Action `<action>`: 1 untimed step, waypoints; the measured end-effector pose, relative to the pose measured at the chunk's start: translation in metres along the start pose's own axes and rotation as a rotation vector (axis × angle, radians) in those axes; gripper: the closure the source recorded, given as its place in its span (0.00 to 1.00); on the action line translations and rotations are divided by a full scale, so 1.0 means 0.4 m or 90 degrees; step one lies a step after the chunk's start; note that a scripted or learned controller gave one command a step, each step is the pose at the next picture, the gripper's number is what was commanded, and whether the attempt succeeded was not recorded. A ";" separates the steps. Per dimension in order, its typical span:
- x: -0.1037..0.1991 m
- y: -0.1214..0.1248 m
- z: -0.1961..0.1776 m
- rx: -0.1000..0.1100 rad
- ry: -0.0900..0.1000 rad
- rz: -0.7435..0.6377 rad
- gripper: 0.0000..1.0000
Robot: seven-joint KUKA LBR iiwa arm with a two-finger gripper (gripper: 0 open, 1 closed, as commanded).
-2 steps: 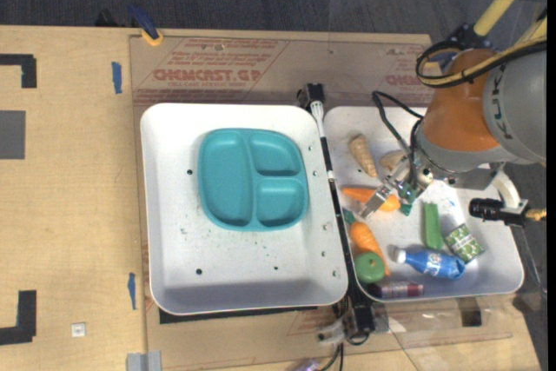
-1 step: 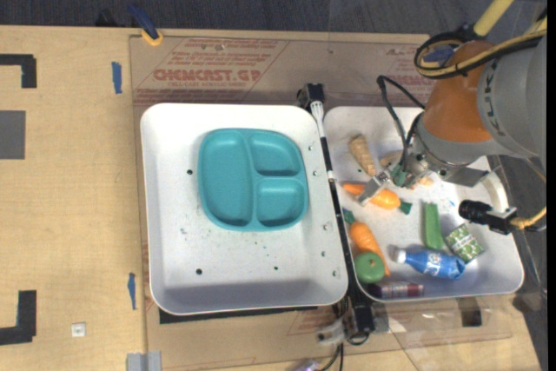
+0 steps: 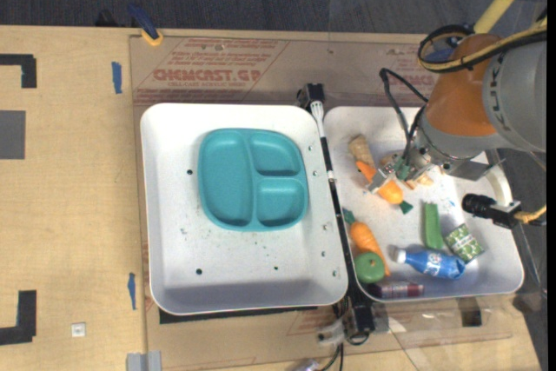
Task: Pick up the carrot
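Note:
The carrot [image 3: 362, 236] is a short orange piece lying near the left wall of the right bin [image 3: 499, 274], with a round green thing [image 3: 371, 267] touching its lower end. My gripper [image 3: 407, 171] hangs low over the upper middle of that bin, up and to the right of the carrot and apart from it. Just below and left of the gripper lies another orange item [image 3: 391, 190], with a small orange bit [image 3: 405, 208] beside it. Whether the gripper touches that item is hidden by the wrist.
The right bin also holds a tan piece [image 3: 360, 149], a green block [image 3: 431, 223], a blue bottle [image 3: 432, 262], a green-white can [image 3: 463, 242] and a dark tube [image 3: 400, 289]. A teal divided plate [image 3: 254, 178] sits in the left bin [image 3: 174, 256]. Cables trail from the arm.

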State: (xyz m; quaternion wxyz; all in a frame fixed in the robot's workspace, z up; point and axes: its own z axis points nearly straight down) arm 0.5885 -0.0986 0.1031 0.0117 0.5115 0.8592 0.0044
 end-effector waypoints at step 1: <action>0.157 0.156 -0.216 0.005 0.008 0.017 1.00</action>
